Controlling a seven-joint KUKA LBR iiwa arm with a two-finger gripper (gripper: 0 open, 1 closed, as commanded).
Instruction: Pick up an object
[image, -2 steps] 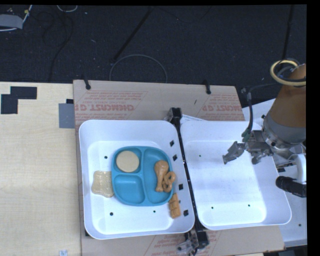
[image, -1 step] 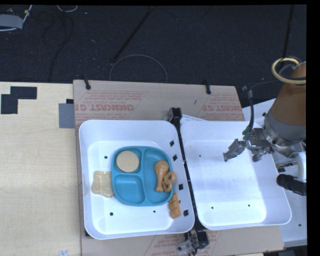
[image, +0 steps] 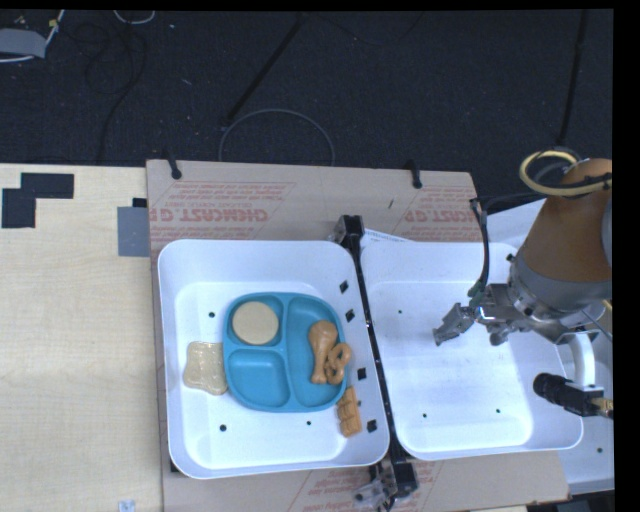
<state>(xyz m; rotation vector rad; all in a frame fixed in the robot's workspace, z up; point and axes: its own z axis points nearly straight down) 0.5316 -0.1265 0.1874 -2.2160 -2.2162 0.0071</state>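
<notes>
In the left bin (image: 185, 270) lies a blue divided plate (image: 262, 380). A round tan disc (image: 254, 322) sits in its top left compartment and a brown twisted piece (image: 327, 352) in its right one. A pale beige slab (image: 205, 367) lies against the plate's left edge. A small orange-brown chunk (image: 348, 412) rests just off its lower right corner. My gripper (image: 468, 334) hangs over the right bin (image: 450, 420), near its right side, open with nothing between its fingers. It is well apart from all the objects.
A black divider (image: 365, 330) runs between the two bins. Cardboard (image: 300, 205) lies under them, and a pale wooden bench top (image: 70, 350) stretches to the left.
</notes>
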